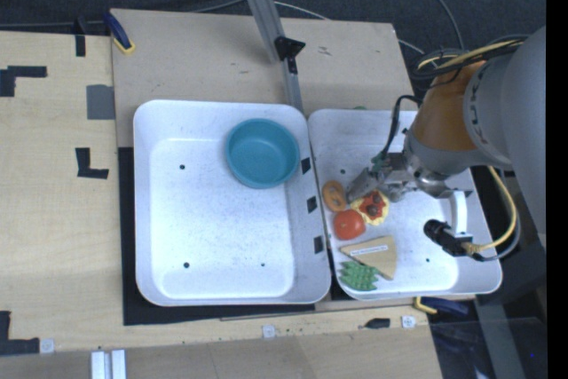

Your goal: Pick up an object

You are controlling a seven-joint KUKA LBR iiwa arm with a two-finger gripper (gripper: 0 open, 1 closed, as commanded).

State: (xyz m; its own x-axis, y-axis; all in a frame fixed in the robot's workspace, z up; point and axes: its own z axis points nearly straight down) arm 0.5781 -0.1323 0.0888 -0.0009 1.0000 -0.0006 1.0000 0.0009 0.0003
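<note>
2 white bins; gripper [371, 188] low in right white plastic bin [444, 275] over small red-yellow toy [372, 206], jaw state unclear. Approach step; next close, lift.

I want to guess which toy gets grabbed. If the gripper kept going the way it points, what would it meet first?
The gripper points down and left into the right bin. First in that line looks to be the yellow-and-red toy, with the tomato just beyond. Depth is unclear from this slant.
</note>
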